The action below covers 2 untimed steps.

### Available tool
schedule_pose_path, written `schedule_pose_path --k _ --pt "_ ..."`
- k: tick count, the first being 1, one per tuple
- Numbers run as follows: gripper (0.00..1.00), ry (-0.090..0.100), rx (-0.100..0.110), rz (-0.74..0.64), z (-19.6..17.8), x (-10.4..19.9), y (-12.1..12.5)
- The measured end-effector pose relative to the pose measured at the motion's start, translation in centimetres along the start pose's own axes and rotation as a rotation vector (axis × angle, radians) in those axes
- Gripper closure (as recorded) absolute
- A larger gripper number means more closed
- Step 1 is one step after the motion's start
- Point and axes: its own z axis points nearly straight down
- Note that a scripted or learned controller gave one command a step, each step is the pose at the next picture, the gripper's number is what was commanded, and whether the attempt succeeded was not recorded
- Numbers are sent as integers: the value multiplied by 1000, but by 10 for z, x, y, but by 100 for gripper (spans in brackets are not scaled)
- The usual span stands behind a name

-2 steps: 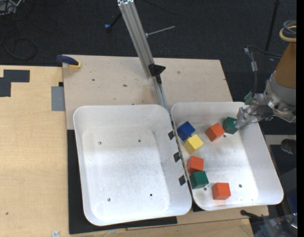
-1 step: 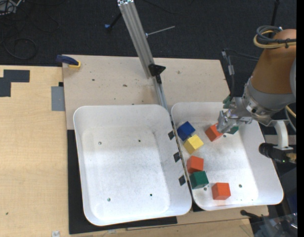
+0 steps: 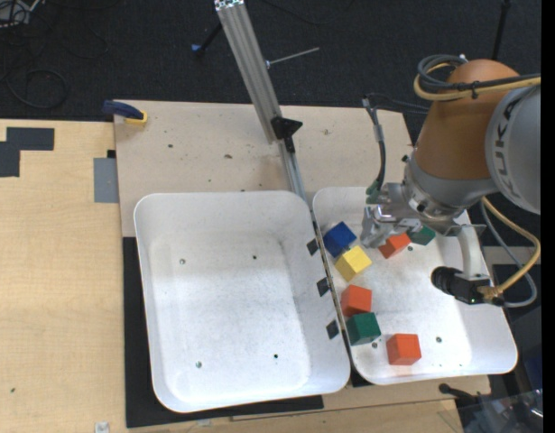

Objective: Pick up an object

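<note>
One orange-red block (image 3: 395, 244) sits right at the tips of the gripper (image 3: 385, 233) in the upper part of the right bin (image 3: 494, 354); whether it is clamped cannot be told from this view. A dark green block (image 3: 423, 236) lies just beside it. Blue (image 3: 339, 238), yellow (image 3: 354, 262), orange (image 3: 356, 299), green (image 3: 364, 327) and red (image 3: 403, 348) blocks run along the bin's left side, next to the left bin (image 3: 169, 368)
</note>
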Motion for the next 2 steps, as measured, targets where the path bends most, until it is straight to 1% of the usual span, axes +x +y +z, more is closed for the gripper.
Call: schedule_pose_path --k 1,2 --pt "100 0 -1 0 4 59 7" --pt "100 -1 1 0 13 111 -3"
